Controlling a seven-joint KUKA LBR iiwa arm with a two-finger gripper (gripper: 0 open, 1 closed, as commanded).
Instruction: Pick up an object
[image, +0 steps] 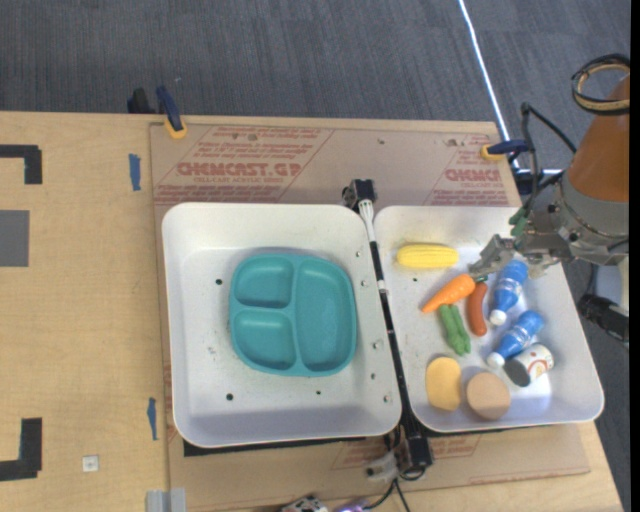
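We see the gripper (500, 255) at the upper right of the right bin (585, 400), hovering just over the top blue bottle (508, 287); whether it's wide or closed, we can't tell. Nothing visibly held.

Risk, imo: bottle sits touching the sausage (477, 307) and near the carrot (447, 291), so a descent could nudge neighbours or pinch two at once; the round bottle could roll out.

Room: items crowd the bin's centre and lower part w/ second bottle (517, 334), corn (427, 257) apart at top. Left bin (190, 300) w/ teal tray (294, 312) is well apart.
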